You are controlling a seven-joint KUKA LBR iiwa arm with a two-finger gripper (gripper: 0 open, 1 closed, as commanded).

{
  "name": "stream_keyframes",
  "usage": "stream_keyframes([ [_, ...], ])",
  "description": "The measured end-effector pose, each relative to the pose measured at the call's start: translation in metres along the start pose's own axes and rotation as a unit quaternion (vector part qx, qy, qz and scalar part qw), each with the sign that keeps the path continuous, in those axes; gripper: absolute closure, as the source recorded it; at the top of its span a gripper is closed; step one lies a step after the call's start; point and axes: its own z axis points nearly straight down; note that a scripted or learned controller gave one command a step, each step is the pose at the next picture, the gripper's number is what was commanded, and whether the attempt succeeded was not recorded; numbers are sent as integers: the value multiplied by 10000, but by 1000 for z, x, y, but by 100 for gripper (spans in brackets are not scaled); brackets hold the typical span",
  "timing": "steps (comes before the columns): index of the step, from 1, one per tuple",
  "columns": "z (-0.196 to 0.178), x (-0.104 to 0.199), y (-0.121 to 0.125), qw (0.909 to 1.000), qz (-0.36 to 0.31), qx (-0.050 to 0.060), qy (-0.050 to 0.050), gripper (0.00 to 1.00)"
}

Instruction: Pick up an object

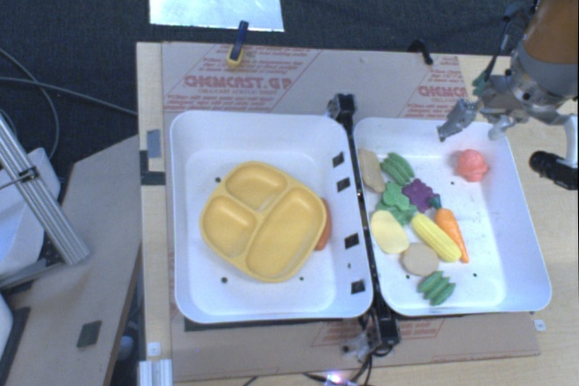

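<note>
Nine toy foods (419,221) fill one bin (520,235), one yellow tray (262,220) the other; claw (476,124) open, empty.

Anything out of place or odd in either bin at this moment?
One oddity: in the left bin, an orange item pokes out from under the yellow divided plate's right edge, mostly hidden. The toy foods in the right bin lie loosely clustered, nothing spilled. The gripper hovers open above that bin's far edge.

Pincer (474,120) spread open above right white bin (520,221), w/ round pink-red toy fruit (471,164) just below; yellow divided plastic tray (262,220) in left white bin (194,158).
</note>
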Motion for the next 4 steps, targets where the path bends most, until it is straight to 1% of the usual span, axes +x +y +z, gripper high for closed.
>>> stream_keyframes([
  [1,116,8,-93,10000,23,91,26,0],
  [2,164,30,-100,10000,4,15,8,0],
  [3,151,29,-99,10000,13,-3,5,100],
  [4,55,93,-55,10000,-46,-52,7,100],
])
